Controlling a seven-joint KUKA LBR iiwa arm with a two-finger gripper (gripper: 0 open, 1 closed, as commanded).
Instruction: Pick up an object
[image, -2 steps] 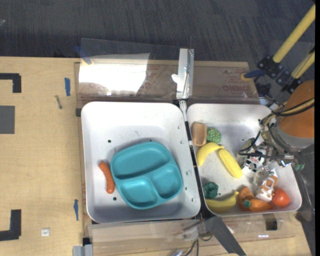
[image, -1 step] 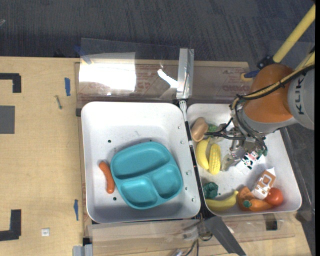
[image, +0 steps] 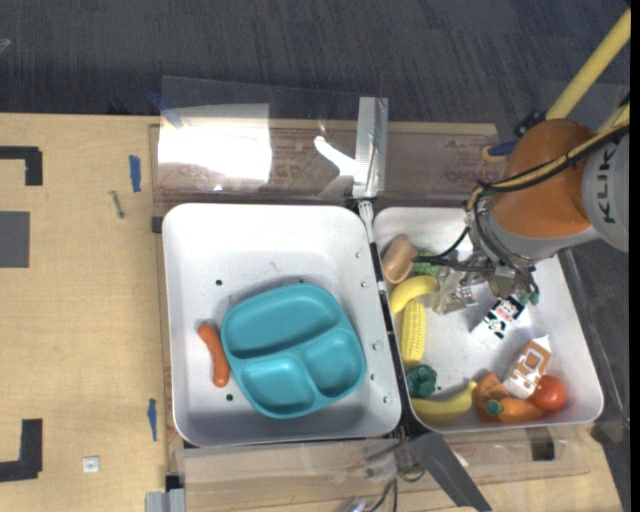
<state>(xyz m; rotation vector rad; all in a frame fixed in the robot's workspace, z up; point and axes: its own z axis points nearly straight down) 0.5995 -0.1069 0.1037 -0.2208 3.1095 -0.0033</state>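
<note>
Claw (image: 462, 292) hangs low over the right bin (image: 585, 345), in its far-left part, under the grey arm w/ the orange band (image: 540, 190); cables and dark clutter hide the tips, so can't tell whether it's spread or pressed together, and nothing can be seen pinched. Closest candidate is the banana (image: 409, 293): just left of the claw, near the bin's left wall, curving so its long axis runs roughly far-right to near-left. Directly on the near side of the banana lies the corn cob (image: 412, 334), long axis far-to-near, close beside or touching it — can't tell which. Brown potato-like piece (image: 398, 257) sits just to the far-left of the claw. So the deciding relation, as I judge it: target lies to the claw's left and a bit nearer, meaning a short shift left plus a wrist turn to close across the banana's short width, not along it. Risk: crowding w/ corn could foul the grasp. Other items are well apart at the near end of the right bin: second banana (image: 443, 403), green piece (image: 420, 380), carrot (image: 512, 408), tomato (image: 549, 393), small carton (image: 527, 368); a black-and-white piece (image: 499, 316) lies just right of the claw. Left bin (image: 200, 240) holds a teal divided plate (image: 292, 348) w/ an orange sausage (image: 214, 353) beside it, far from the arm's reach now.
</note>
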